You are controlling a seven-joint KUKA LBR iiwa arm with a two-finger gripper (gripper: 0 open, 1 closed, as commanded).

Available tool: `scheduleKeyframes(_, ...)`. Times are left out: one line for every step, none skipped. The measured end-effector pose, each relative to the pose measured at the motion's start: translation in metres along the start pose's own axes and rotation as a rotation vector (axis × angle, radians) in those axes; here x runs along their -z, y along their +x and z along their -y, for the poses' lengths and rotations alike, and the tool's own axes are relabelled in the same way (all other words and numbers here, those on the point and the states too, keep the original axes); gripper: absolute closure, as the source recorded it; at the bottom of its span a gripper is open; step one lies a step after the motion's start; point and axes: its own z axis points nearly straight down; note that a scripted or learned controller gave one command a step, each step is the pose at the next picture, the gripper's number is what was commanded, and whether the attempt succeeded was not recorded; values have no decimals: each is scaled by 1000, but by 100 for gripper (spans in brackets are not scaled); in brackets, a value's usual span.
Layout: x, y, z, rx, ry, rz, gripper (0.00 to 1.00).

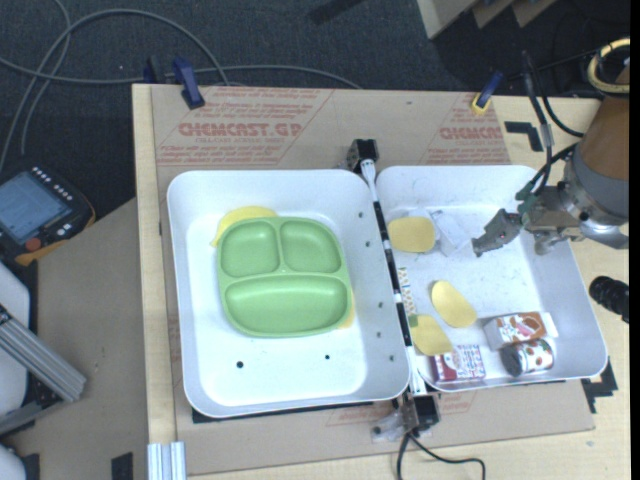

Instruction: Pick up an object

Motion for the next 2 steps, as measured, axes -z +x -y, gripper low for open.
scheduleKeyframes(-120, -3, -31, -1, 1, 0, 0)
scheduleKeyframes(-126, 8, -27, 0, 2, -1, 0)
